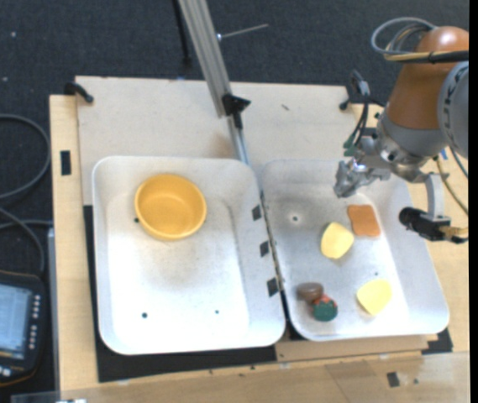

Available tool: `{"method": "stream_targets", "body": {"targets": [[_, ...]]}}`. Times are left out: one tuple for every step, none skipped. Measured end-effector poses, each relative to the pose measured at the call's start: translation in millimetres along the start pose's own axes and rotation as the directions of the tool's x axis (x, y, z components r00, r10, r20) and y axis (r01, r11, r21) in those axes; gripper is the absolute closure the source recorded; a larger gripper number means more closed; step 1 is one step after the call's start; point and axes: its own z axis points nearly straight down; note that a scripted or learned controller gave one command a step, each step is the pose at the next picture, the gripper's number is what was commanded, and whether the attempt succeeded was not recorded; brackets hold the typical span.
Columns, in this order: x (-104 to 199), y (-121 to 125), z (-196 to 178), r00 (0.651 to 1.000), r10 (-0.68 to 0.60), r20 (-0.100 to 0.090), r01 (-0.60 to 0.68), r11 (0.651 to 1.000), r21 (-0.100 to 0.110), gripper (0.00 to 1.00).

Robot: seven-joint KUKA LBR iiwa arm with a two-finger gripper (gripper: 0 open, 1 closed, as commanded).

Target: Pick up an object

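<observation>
Gripper is hovering just beyond the orange block in the right bin, nothing held, finger gap unreadable; lowering comes next

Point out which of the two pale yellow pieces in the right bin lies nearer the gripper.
The upper yellow piece, beside the orange block, is nearer the gripper. The other yellow piece lies lower, toward the bin's near right corner.

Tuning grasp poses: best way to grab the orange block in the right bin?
Probably from straight above, fingers closing across the orange block's short width. It lies flat with straight long edges. Its left edge sits close to the pale yellow piece, so keep that finger tight. The gripper hangs just up-left of it.
</observation>
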Motion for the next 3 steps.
{"method": "stream_targets", "body": {"targets": [[62, 9, -10, 1.0, -0.009, -0.004, 0.009, 1.0, -0.003, 1.0], [105, 21, -19, 1.0, -0.007, -0.003, 0.007, 1.0, -0.003, 1.0], [154, 29, -31, 1.0, -0.008, -0.004, 0.008, 1.0, -0.003, 1.0]]}}
